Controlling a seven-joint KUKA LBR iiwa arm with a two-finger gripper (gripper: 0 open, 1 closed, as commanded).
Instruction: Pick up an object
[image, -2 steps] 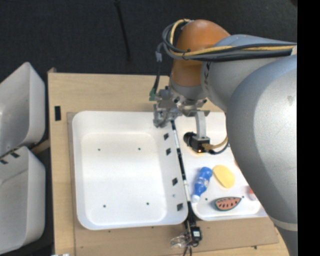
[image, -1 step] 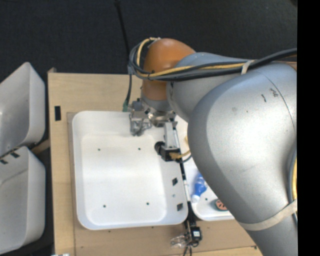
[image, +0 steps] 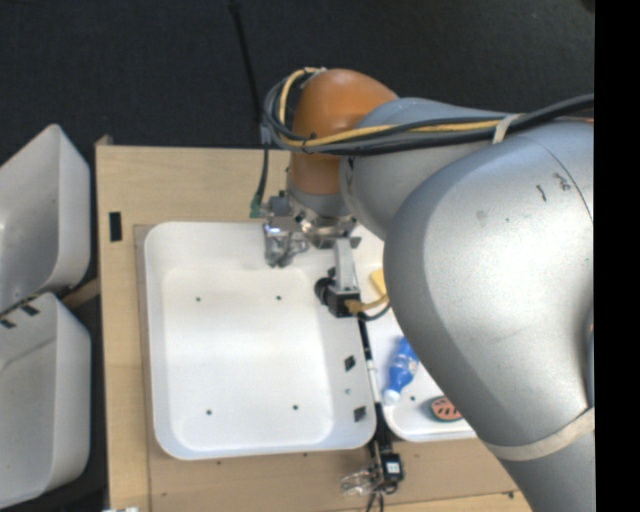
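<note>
Partly hidden, the right bin (image: 425, 428) holds a blue bottle (image: 400, 368).

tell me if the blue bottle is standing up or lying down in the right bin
Lying down. The blue bottle rests on its side on the right bin's floor, its pale end pointing toward the near rim, partly hidden by the arm.

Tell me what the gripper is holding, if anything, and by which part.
Cannot be told. The gripper sits at the left bin's top edge, and nothing is visible in it from this angle.

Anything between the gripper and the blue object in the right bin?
Yes. The gripper sits over the left bin's far edge; the two bins' adjoining rims and the arm's own body lie toward the blue object.
</note>
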